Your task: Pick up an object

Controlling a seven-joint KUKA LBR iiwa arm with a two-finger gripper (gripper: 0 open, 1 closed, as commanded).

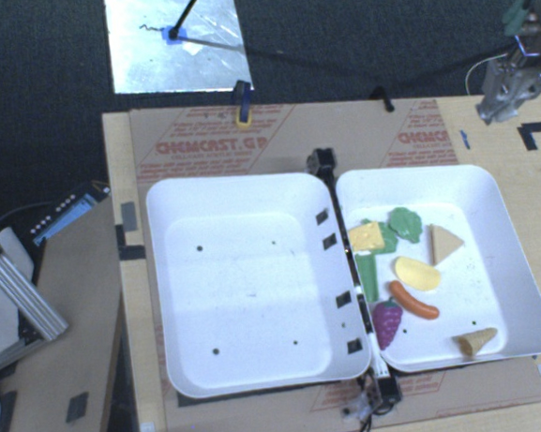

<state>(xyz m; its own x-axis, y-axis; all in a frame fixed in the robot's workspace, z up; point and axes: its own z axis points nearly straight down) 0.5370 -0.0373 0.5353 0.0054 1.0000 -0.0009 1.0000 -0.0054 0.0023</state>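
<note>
The right bin [495, 200] holds several toy foods. A yellow block [367, 238] and a green broccoli [405, 223] lie near its upper left. A tan wedge [444, 241] sits to their right. Below them are a yellow oval piece [417, 274], a red-orange sausage [414, 300], a green strip [366, 277] and purple grapes [387, 321] against the left wall. A tan cone [477, 341] lies near the front edge. My gripper [505, 96] hangs far up at the right, beyond the bin's back corner and well away from all the objects.
The left bin [166, 210] stands beside the right one, joined by black clips [334, 242] along the shared wall. A shiny metal sheet [175, 40] lies at the back. A yellow clamp [242, 105] holds the cardboard base. An aluminium rail [13, 289] stands at the left.
</note>
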